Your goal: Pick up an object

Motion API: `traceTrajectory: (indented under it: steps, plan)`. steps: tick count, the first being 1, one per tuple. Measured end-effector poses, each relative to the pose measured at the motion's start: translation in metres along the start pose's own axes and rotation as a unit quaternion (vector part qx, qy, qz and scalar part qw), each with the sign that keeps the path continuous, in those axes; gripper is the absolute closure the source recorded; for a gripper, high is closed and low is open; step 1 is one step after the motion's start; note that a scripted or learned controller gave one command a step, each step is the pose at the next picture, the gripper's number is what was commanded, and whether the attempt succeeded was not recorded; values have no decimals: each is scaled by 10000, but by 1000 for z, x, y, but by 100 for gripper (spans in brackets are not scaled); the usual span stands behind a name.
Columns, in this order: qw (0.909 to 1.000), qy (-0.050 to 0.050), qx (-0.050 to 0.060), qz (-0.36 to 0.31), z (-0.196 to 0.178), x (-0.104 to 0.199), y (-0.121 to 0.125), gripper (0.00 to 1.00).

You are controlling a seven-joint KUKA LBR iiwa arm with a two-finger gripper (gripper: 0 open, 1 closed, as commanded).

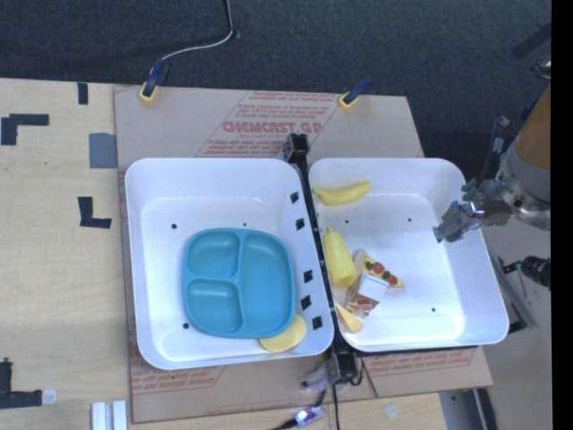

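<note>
Objects for picking lie in the two white bins, seen from the fixed camera above the bench. In the right bin point(466, 325), a curved yellow banana point(341, 193) rests near the far left corner, close to the divider between the bins. Nearer the middle of that bin's left side, a yellow block point(338, 258) lies lengthwise just beside the divider. Touching it on the right is a toy pizza slice point(380, 271), and just below that a small brown-and-white box point(363, 296). A small yellow wedge point(349, 319) sits by the near left corner of the same bin.

In the left bin point(148, 240), a blue divided plate point(239, 281) with three compartments fills much of the floor. A pale yellow piece point(285, 337) lies at the plate's near right edge, partly tucked against it.

Hovering over the right bin's right rim is the gripper point(450, 225), reaching in from the right, well apart from every object. Its dark fingertips point toward the bin's interior with nothing between them; whether they are spread or closed I cannot tell at this size.

Both bins sit on a brown cardboard sheet point(269, 124) held by two yellow-and-blue clamps point(150, 88) at its far edge.
</note>
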State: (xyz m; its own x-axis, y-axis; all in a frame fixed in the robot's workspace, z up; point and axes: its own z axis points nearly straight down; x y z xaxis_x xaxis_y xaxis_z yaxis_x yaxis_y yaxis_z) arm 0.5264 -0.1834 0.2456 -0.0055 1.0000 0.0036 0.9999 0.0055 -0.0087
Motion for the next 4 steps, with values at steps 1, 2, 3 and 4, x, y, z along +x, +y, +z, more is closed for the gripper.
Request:
traceTrajectory:
  steps: [1,2,3,4]
  plan:
    - [10000,-22,-36,46,168,-40,-4,100]
    - [10000,-31,-71,34,159,-41,-41,100]
    - [10000,-25,-60,9,160,25,-36,100]
    - [10000,-5,-71,-17,96,95,-10,100]
